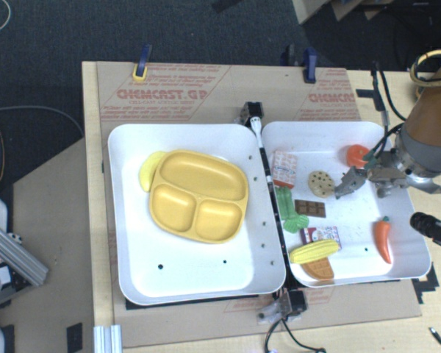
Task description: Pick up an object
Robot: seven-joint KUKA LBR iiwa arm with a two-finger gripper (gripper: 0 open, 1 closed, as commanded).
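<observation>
Two white bins (132, 197) side by side on tabletop (95, 123). Hand (353, 182) over right bin, fingers apart, nothing gripped. Cookie (320, 183) just beside, at nine o'clock.

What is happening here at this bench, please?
A robot arm reaches in from the right over the right bin, which holds small toy foods. Its gripper hangs near a cookie and a red tomato, and nothing is visibly between its fingers. The left bin holds a yellow divided tray. So far no object has been picked up.
</observation>
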